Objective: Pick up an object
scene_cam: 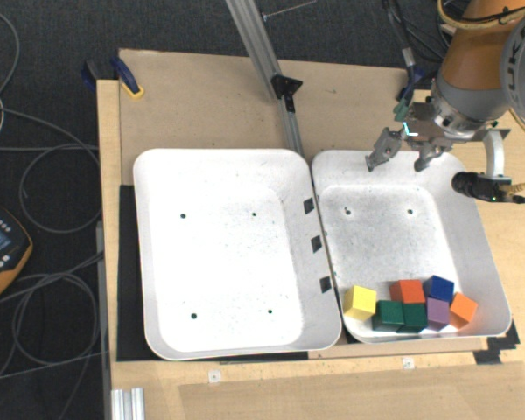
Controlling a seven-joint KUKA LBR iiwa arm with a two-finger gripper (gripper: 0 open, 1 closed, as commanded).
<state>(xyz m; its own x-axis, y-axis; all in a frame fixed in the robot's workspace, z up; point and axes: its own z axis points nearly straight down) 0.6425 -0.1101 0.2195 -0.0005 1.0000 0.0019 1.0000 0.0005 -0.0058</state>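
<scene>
My arm [486,55] comes in from the far right, its upper part cut off by the frame edge. The left bin [219,252] lies beside the right bin [402,234]. My gripper [406,157] hangs over the right bin's far rim, fingers spread, nothing between them. The blocks [409,304] huddle at that bin's near edge (partly overlapping, so their count is uncertain).

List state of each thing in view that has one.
gripper: open, holding nothing, above far rim of right bin
right bin: holds six blocks bunched at near edge
yellow block: resting, slightly apart on the left of the cluster
left bin: no blocks inside
</scene>
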